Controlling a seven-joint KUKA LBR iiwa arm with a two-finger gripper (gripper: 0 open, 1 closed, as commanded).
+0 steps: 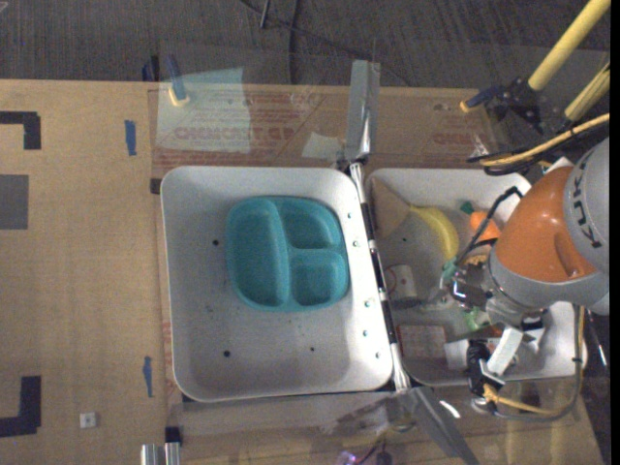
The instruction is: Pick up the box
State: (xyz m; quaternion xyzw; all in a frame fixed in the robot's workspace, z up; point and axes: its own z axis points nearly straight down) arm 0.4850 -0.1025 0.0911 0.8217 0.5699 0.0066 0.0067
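Gripper [463, 294] low in right bin [542, 356], hidden under orange-banded wrist [542, 245]; cannot tell its state. Box [423, 339] lies flat on bin floor just below and left of wrist, near divider wall, pale with reddish print. Judged light cardboard, stiff at edges, likely to dent mid-panel, slick faces. Best hold across its two short sides. Yellow bowl [433, 231] behind, near. Teal divided tray [288, 252] in left bin [194, 337], well apart

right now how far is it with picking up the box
Done: the arm has reached over the right bin. In hand: nothing visibly; the gripper sits low among the items. Left: gripping and lifting the box, which lies flat on the bin floor.
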